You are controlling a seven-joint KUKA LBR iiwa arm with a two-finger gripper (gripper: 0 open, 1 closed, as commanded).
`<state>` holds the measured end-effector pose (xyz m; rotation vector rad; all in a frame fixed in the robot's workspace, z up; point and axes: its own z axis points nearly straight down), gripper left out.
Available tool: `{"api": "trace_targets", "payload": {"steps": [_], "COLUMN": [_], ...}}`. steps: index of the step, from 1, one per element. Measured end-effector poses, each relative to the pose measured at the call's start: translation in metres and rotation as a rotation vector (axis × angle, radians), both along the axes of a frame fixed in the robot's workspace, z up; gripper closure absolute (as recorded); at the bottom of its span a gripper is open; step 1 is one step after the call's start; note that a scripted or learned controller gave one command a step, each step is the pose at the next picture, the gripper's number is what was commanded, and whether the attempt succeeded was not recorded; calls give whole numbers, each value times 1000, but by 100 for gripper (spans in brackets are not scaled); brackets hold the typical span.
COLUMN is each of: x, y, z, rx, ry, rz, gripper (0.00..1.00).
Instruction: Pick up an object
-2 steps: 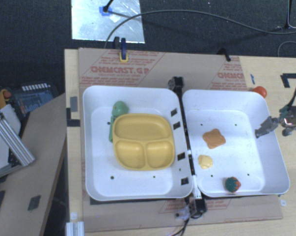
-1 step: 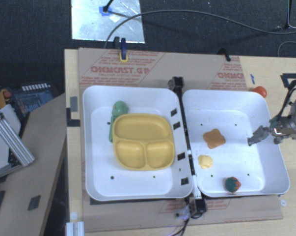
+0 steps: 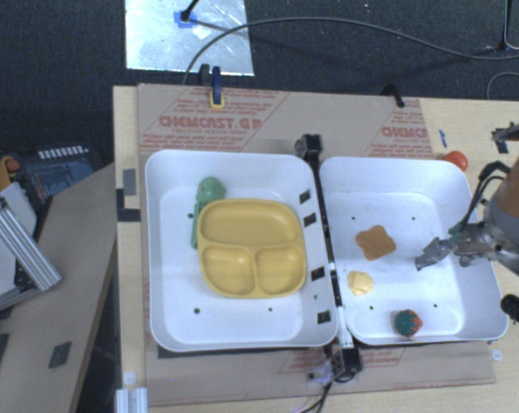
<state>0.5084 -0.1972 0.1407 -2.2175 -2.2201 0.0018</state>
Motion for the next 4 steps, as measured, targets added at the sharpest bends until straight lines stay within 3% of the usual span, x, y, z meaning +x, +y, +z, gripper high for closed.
{"api": "trace_targets", "payload": {"steps": [1, 2, 4], "x": [0, 1, 13], "y": [1, 0, 4], "z": [-52, -39, 74], "rx": [-1, -3, -4], "ry": [-2, -6, -10], "rz": [0, -1, 3], "gripper": [0, 100, 100]}}
